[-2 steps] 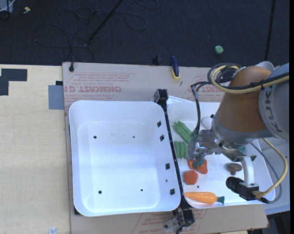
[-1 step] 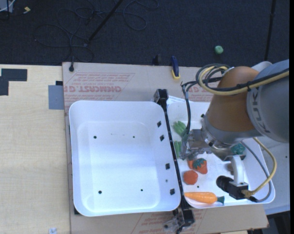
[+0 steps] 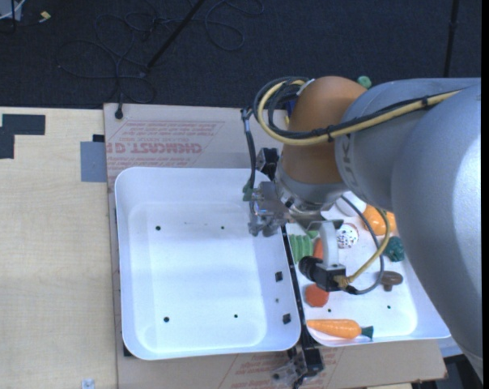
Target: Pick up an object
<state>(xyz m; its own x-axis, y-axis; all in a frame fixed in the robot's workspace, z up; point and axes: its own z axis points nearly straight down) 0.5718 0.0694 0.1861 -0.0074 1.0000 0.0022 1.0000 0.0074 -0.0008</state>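
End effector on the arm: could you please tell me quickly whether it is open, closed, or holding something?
End effector: cannot be told; it sits low at the seam between the two bins.

this looks like a robotics lab or test bench rather than a home or shop. a large grey industrial arm with an orange band (image 3: 321,128) and bundled yellow and black cables (image 3: 270,112) reaches over two shallow white plastic bins (image 3: 131,258) set on a sheet of brown printed cardboard (image 3: 176,140). the bench is pale plywood (image 3: 42,250) marked with grey and dark blue rectangular patches (image 3: 18,130). loose black cables (image 3: 147,31) trail across dark carpet (image 3: 66,55) behind it.
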